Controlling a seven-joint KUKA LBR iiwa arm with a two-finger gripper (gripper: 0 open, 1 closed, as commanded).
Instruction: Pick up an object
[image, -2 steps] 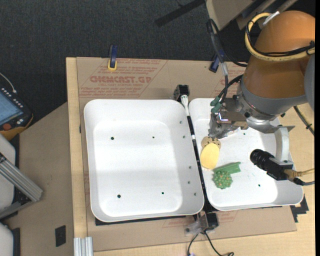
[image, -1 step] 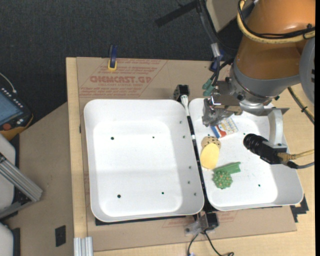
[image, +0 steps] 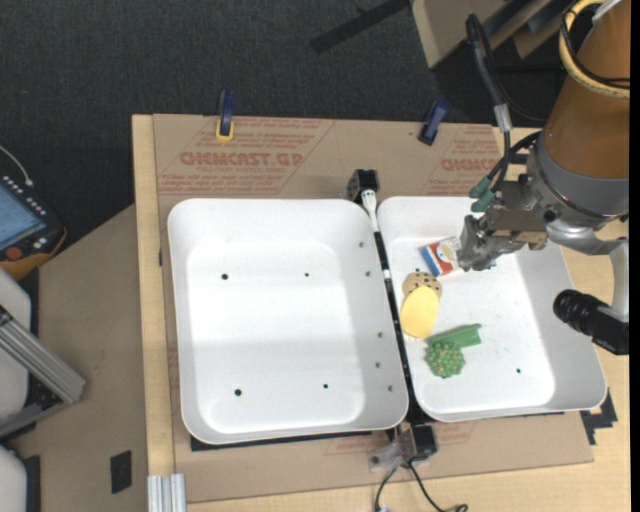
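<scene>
A: Nearest us, at the front edge of the tabletop (image: 300, 480), a small black clamp (image: 415, 442) pins the two bins where they meet. Why so much hardware?

B: Probably to keep the bins from sliding when the arm pushes into them. Another clamp (image: 362, 186) sits at the far end of the seam, and blue clips (image: 225, 116) hold the cardboard sheet down.

A: Where are the things to pick?

B: All in the right bin (image: 540, 385), close to the divider: a yellow lemon-like piece (image: 420, 310), a green broccoli-like toy (image: 450, 350) just in front of it, and a small red-white-blue packet (image: 438, 258) behind. The left bin (image: 270, 320) shows bare white.

A: And the hand?

B: The hand (image: 478, 250) hangs low over the right bin, just beside the packet, maybe touching it. I can't tell whether it is spread or closed; nothing visibly sits in it.

A: The surroundings?

B: Dark carpet (image: 100, 60) beyond the tabletop, aluminium framing (image: 35, 355) at left.
</scene>
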